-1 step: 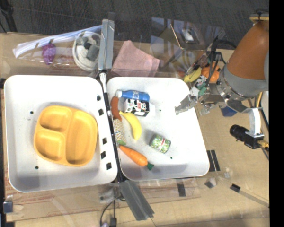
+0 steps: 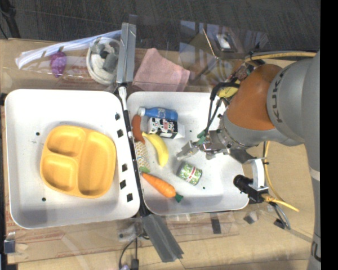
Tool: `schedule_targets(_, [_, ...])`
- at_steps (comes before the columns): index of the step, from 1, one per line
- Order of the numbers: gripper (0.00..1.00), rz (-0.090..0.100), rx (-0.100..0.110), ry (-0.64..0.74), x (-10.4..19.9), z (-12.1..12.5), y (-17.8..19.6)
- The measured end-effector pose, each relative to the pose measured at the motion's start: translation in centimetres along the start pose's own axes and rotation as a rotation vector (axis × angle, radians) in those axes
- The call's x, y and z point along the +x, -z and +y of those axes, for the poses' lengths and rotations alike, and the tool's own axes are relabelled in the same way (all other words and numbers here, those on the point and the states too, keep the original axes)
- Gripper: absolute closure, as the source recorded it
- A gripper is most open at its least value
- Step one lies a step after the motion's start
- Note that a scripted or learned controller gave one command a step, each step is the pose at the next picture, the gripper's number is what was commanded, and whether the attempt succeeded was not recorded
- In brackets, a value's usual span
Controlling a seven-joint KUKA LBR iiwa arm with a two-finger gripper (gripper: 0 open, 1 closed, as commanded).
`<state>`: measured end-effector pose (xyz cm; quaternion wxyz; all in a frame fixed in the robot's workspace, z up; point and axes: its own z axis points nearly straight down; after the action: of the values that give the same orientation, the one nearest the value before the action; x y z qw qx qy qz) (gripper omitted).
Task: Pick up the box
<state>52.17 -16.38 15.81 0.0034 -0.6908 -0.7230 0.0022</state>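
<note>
The box [image 2: 159, 121] is a small blue, white and black carton lying on its side at the back left of the right bin [image 2: 225, 198]. My gripper [image 2: 194, 149] hangs over the middle of that bin, to the right of and nearer than the box, and clear of it. It sits between a banana [image 2: 158, 149] and a green can [image 2: 189, 172]. Its fingers stand open with nothing between them. The grey arm with its orange band [image 2: 249, 103] reaches in from the right.
A carrot [image 2: 159, 185] lies at the right bin's front left and a reddish sausage [image 2: 136, 126] along its left wall. The left bin [image 2: 22, 207] holds a yellow divided plate [image 2: 79, 160]. A pink cloth [image 2: 160, 70] and a plastic bag [image 2: 73, 58] lie behind the bins.
</note>
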Motion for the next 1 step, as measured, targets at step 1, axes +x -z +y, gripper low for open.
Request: schedule_targets(1, [0.00, 0.000, -0.004, -0.035, 0.38, -4.50, -6.64])
